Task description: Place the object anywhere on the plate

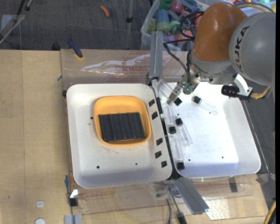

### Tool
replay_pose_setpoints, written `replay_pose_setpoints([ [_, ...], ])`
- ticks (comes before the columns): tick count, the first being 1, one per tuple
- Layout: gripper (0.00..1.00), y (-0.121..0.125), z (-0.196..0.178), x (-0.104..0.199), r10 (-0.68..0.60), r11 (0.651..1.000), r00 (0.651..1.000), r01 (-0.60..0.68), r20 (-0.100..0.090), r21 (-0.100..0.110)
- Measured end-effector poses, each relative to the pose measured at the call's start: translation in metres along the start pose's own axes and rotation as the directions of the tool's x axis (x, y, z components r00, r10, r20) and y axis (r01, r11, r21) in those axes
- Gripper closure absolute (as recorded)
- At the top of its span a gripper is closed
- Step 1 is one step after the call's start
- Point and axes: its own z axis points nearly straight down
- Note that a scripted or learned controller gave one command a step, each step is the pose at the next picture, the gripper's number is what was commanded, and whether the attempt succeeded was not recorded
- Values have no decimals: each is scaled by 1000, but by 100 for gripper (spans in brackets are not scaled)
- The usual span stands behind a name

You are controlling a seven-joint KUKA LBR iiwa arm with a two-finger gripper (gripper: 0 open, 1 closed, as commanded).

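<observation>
A black ridged rectangular object (121,126) lies flat in the orange-yellow plate (123,104), which sits in the left white bin (83,153). My gripper (187,99) hangs over the upper left corner of the right bin (218,144), well to the right of the plate and apart from the object. Its fingers are open, one dark fingertip (177,101) near the divider between the bins, and nothing is between them. The grey arm with its orange band (214,33) comes in from the upper right.
A raised divider (162,135) with dark clips runs between the two bins. Small dark bits (178,121) lie on the right bin's floor near it. A box of colourful clutter (175,13) stands behind the bench. Bare wood lies to the left.
</observation>
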Motion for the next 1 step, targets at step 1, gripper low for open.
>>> replay_pose_setpoints([
  [1,0,0,0,0,0,1000,1000,0,0,-1],
])
